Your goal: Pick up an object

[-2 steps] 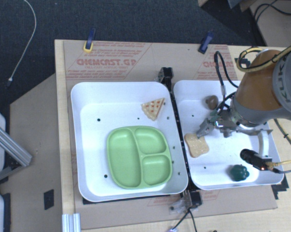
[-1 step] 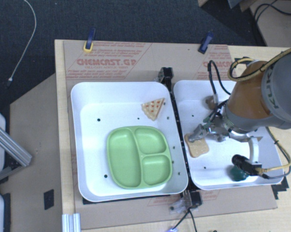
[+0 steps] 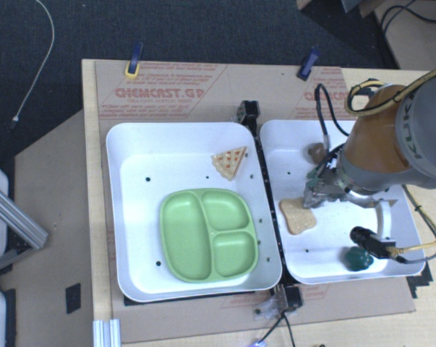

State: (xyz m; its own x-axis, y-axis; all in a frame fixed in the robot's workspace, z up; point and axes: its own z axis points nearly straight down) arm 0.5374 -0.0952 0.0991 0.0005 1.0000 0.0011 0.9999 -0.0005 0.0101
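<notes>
My gripper (image 3: 314,195) hangs low in the right bin (image 3: 326,262), near its left side. Just below and left of it lies a tan, bread-like piece (image 3: 298,217), very close to the fingertips or touching them. A small grey-brown lump (image 3: 316,151) rests near the bin's back, partly behind the arm. A dark green round object (image 3: 359,259) sits at the bin's front right, beside a black part of the arm. In the left bin (image 3: 131,194) a pizza-slice toy (image 3: 230,162) lies at the back right, above a green divided plate (image 3: 207,233).
The arm's grey and orange body covers the right bin's right half. A raised divider (image 3: 267,194) runs between the two bins. Blue clamps (image 3: 307,63) hold the cardboard sheet at the back. Cables loop over the arm at upper right.
</notes>
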